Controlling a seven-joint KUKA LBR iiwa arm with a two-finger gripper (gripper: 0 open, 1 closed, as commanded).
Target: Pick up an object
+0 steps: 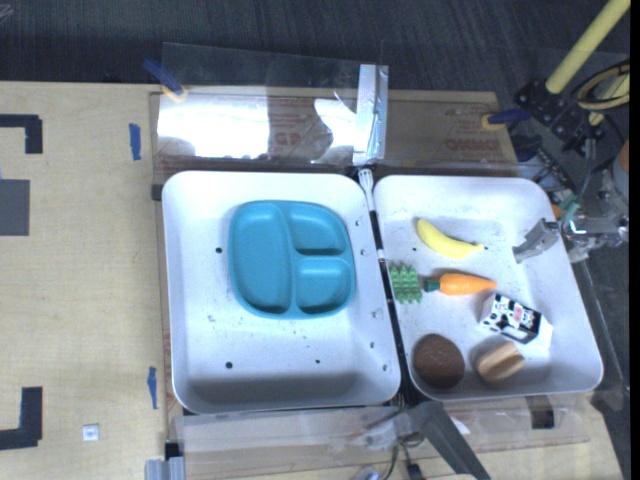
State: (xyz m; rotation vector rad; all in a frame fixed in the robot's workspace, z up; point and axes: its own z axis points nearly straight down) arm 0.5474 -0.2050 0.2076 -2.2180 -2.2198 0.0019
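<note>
The right bin (pixel 560 368) holds a yellow banana (pixel 447 238), an orange carrot (pixel 465 284) with a green leafy top (pixel 405 282), a black-and-white patterned box (pixel 513 318), a dark brown round piece (pixel 438 359) and a tan bread roll (pixel 499 360). My gripper (pixel 541 238) hangs over the right bin's far right side, near its rim. It is to the right of the banana and above the carrot's tip, apart from both. Nothing shows in its grasp.
The left bin (pixel 190 348) carries a blue divided plate (pixel 292 257). A clear plastic sheet (pixel 265 108) stands behind the bins. Cables and a yellow bar (pixel 592 33) crowd the upper right, by the arm (pixel 598 213).
</note>
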